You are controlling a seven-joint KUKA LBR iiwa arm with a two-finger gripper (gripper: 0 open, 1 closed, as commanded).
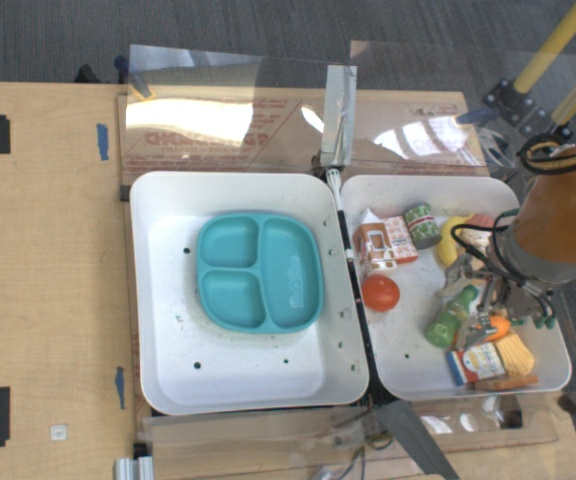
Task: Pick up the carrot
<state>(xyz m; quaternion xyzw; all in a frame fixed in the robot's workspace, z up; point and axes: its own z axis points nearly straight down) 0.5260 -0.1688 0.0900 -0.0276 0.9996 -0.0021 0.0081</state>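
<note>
I'm hanging my gripper (490,306) low over the right bin (408,368), and honestly I can't tell how it's set or whether it's got anything. The carrot (498,322) is lying right under it (tiny orange bit among the clutter). So I'm guessing the pickup isn't done yet, lift still to come.

Obscured, from my remote station: gripper (490,306) fingers lost in clutter, state unreadable; carrot (501,322) mostly covered by it; arm (560,218) cropped at right edge; yellow item (450,240) half hidden.
</note>
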